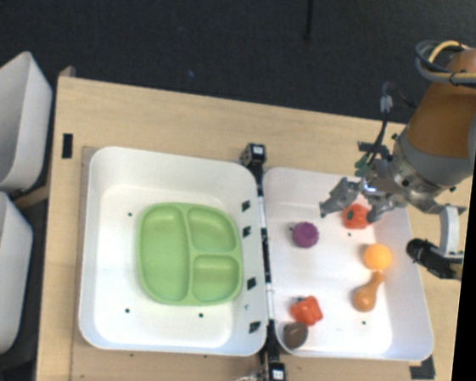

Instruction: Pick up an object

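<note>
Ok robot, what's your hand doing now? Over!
Hand open, hovering over small red toy in right bin. Nothing held yet. Purple ball and orange ball close by, not blocking.

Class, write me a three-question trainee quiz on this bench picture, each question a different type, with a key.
1. True or false: the green tray lies in the left bin.
2. Which item is nearest the gripper? A purple ball B tomato C gourd
3. Fill in: the red pepper lies near the right bin's ____ edge.

Key: 1 true; 2 B; 3 front
</note>
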